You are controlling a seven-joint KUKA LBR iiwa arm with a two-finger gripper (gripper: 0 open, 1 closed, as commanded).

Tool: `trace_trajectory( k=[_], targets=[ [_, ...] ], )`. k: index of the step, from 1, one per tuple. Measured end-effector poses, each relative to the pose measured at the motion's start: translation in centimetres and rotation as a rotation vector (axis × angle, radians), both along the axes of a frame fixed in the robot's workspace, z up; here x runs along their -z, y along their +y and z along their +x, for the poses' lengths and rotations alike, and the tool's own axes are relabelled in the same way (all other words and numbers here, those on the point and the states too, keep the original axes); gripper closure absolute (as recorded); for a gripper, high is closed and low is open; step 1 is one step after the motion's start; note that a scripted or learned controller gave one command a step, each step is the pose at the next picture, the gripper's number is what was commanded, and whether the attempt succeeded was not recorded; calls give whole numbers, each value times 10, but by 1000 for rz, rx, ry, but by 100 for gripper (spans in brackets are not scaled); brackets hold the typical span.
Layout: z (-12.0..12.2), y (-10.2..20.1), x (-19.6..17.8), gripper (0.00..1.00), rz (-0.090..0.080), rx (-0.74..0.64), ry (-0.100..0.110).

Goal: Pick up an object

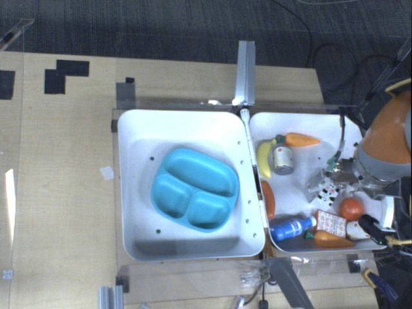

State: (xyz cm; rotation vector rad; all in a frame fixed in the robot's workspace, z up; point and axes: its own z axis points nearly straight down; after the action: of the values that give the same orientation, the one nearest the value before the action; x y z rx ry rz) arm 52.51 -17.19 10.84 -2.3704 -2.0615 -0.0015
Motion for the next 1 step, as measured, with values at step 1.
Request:
trace_trajectory(
  k=[1],
  targets=[
    [1,1,-7,100,1,-2,1]
  ],
)
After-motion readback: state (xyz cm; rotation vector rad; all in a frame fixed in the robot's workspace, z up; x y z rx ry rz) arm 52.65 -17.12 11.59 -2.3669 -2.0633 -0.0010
